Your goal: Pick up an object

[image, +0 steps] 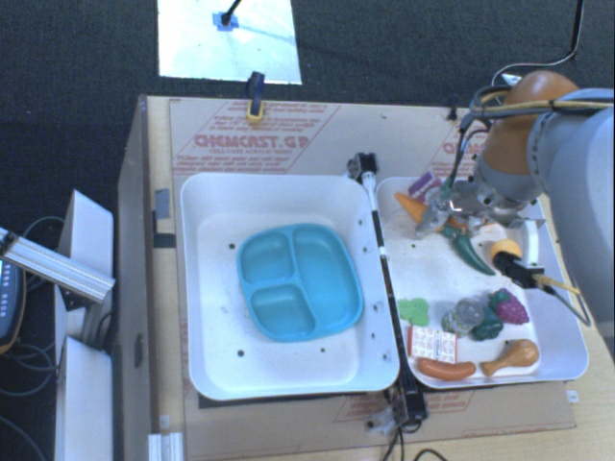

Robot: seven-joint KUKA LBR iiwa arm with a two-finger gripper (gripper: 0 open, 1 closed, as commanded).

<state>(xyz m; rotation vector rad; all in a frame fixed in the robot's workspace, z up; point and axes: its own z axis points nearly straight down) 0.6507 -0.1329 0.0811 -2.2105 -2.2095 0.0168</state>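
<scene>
Over the right bin [567, 349] we are hovering our gripper [454, 209], its grasp impossible to tell, beside the carrot [411, 205] and green pepper [471, 251], likely choosing a pick.

Robot lab: arm [567, 142], bench bins [288, 195]

The bench [288, 133], covered with printed brown board, carries two shallow white bins side by side: left bin [216, 353] and right bin [567, 349].
</scene>
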